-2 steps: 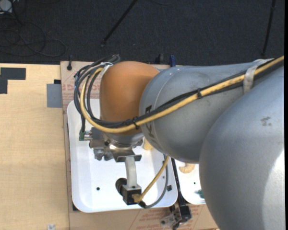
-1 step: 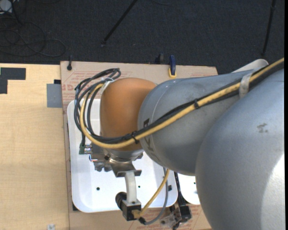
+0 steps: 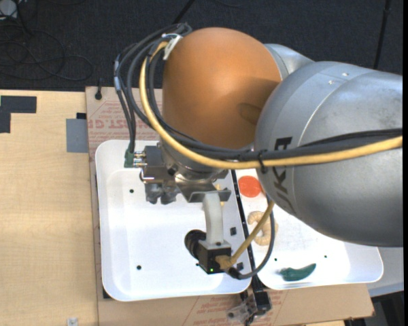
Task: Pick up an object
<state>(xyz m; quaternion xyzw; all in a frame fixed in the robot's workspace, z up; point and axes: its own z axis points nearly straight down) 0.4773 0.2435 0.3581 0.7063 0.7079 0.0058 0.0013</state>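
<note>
No single target is named, so I count three candidates, all in the right bin (image 3: 357,269). An orange disc (image 3: 249,186) lies near the wall shared with the other bin. A pale, looped piece (image 3: 262,224) lies just beside it, nearer the camera. A small green piece (image 3: 298,272) lies well apart from both, close to the near rim. All three look flat on the bin floor, with nothing stacked or leaning. The arm hides the far part of that bin from me.

The gripper (image 3: 162,195) hangs over the left bin (image 3: 122,250), above its far half, and the floor around it is plain white apart from a few small dark dots. I see nothing in its grasp, and I can't make out whether it is spread or pressed together, because the wrist housing sits on top of it from this angle.

The arm (image 3: 326,161) reaches in from the right, so its orange band and grey body lie across the right bin, which explains why much of that bin is hidden. The bins sit on a brown board on the pale worktop (image 3: 34,216).

My read is that no pick has begun. The disc is the nearest candidate, though its place against the dividing wall may crowd a grasp.
</note>
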